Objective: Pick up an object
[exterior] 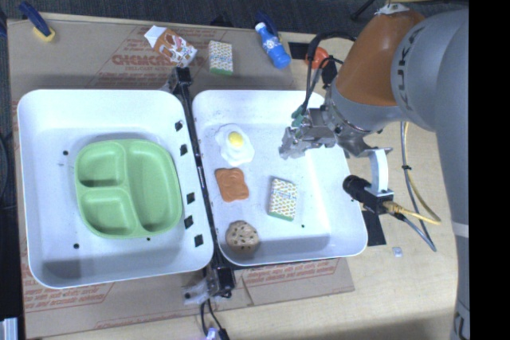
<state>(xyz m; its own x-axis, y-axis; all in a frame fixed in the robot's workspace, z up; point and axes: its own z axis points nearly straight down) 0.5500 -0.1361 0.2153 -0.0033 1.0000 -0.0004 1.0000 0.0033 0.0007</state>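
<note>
Camera view looks down on two white bins on the desk, and the things to pick from all lie in the right bin (pixel 339 239). Nearest the camera, by the front wall, sits a cookie (pixel 241 236), round and bumpy; it looks like a light, stiff toy and could be pinched across its width, though its closeness to the wall leaves little room on that side. Behind it lies a flat orange-brown slice of toast (pixel 232 185), thin and probably hard to get under, so its edges are the place to pinch. Beside the toast, apart from it, lies a small patterned packet (pixel 283 197), flat and light by the look of it, with straight sides that suit a two-sided pinch and free space all around. Farther back is a fried egg (pixel 235 144), low and smooth, likely slippery plastic, best taken across the raised yolk. The hand (pixel 293 144) hangs over the far right part of this bin, near the egg but touching nothing; how far open it stands I cannot tell. The left bin (pixel 32 123) carries a green divided tray (pixel 127 187).
</note>
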